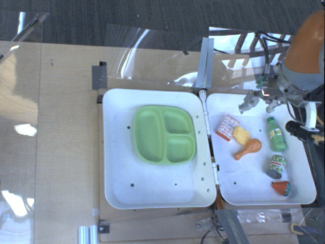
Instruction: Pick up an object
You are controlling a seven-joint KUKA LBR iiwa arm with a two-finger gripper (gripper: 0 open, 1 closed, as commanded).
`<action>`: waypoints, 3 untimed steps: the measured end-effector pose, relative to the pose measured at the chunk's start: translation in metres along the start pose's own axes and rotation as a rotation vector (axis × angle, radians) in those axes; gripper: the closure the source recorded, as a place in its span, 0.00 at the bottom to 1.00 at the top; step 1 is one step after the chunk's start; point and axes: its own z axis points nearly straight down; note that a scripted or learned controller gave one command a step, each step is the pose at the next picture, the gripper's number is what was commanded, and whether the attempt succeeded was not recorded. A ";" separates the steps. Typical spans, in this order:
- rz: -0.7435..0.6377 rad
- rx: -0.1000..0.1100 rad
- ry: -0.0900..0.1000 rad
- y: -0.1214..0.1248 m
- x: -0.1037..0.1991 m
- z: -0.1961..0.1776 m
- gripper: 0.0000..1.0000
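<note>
Hovering over the far edge of the right bin [299, 194], nothing picked yet, so the whole grasp is left to do. Left bin [114, 187] has just the green tray [164, 134]; not my target side. My gripper [259, 104] is open, fingers [247, 104] spread, nothing between them. Candidates below, big to small: green bottle [277, 134] near the right wall, drumstick [248, 148] mid-bin, can [276, 166], red packet [227, 127] touching the yellow piece [240, 134], carrot [281, 188] close to the near wall. Drumstick has the most bare floor around it; the carrot is crowded by the wall, and the packet and yellow piece by each other.
</note>
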 end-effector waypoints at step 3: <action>-0.097 -0.020 -0.006 -0.053 -0.009 0.116 1.00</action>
